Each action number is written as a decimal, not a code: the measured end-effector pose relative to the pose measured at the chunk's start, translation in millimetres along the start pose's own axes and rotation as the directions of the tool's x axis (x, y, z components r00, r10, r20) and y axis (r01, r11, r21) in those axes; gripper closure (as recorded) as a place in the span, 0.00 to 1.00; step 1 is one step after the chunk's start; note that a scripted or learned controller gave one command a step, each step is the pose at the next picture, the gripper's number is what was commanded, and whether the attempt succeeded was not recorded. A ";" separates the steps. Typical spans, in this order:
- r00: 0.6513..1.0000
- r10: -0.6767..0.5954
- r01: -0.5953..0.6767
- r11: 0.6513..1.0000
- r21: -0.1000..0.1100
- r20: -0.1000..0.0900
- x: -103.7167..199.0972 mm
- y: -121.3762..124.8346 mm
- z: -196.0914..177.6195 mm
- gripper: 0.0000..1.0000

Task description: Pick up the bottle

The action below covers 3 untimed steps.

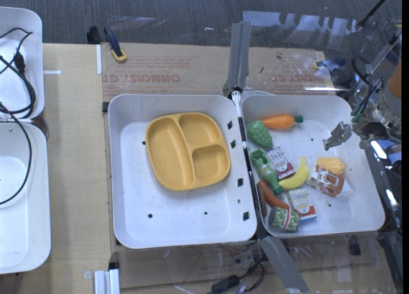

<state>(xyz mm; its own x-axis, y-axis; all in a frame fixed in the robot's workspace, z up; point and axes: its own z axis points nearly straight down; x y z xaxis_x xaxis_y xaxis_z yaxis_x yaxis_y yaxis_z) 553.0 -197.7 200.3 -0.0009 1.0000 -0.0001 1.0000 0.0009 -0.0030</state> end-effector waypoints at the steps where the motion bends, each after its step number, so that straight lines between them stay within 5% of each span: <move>1: 0.998 0.060 -0.060 0.998 -0.003 0.002 -6.1 6.6 -81.3 0.00; 2: 1.000 -0.025 0.025 1.000 -0.005 0.000 44.6 -37.1 74.5 0.00; 3: 0.999 0.033 -0.033 0.999 -0.010 0.003 100.0 -62.4 106.3 0.00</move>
